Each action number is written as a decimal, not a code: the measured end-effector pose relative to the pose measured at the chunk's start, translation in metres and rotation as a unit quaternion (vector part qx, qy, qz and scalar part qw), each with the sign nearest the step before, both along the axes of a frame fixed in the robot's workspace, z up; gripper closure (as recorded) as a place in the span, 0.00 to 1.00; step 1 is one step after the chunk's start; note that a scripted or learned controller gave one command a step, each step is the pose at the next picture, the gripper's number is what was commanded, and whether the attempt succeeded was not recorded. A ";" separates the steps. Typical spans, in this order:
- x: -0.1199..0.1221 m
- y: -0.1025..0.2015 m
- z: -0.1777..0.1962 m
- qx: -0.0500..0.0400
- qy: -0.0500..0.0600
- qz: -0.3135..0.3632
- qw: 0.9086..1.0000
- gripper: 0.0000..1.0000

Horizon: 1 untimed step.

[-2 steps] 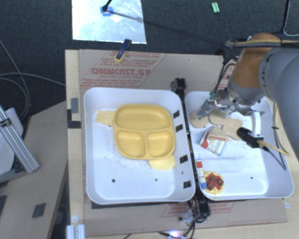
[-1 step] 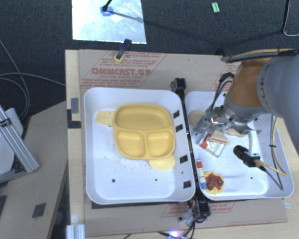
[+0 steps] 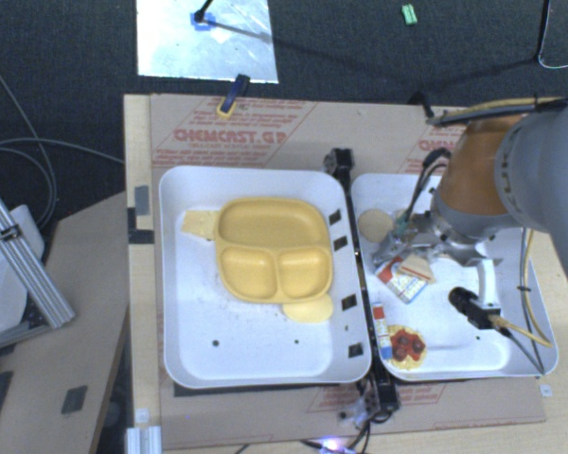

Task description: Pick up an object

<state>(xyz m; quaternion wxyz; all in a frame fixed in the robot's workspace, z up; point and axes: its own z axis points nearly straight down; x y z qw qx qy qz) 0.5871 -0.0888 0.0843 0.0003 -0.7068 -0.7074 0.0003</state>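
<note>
— Bench first. What does it carry?
— A printed board with two white bins set side by side. The left bin is mostly taken up by a yellow divided tray, open side up. One pale yellow piece shows at its far-left edge and a second pale piece at its near edge, both apparently tucked partly under it.
— And the arm?
— The grey arm reaches in from the right, over the right bin. The gripper sits low at that bin's left side. It is between a tan disc just beyond it and a red-and-white packet just nearer.
— Gripper apart, together, or clamped?
— Cannot tell, and nothing is seen held.
— Likely target?
— Judging by position, the packet or the disc, since both lie loose and close by. A red-and-yellow item lies in the near-left corner, tight against the wall, which I judge a harder pick.
</note>
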 end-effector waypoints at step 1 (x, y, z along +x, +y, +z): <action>0.002 0.000 0.011 0.000 -0.002 0.000 1.000 1.00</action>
